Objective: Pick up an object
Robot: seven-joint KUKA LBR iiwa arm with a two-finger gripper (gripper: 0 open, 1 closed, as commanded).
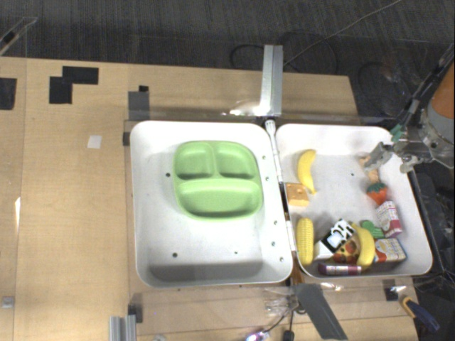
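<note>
On the tan wooden surface, the left shallow white bin holds a green divided plate, while the right shallow white bin keeps pickable toys, mostly piled at five o'clock, like the curved yellow plastic banana; the pincer hovers at three o'clock, state untellable.

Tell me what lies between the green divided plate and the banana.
In the camera view, the bins' adjoining white rims lie between the green divided plate and the banana.

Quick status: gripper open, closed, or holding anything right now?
Gripper: over the right bin's upper right corner; open or closed cannot be told, and nothing is seen held.
</note>
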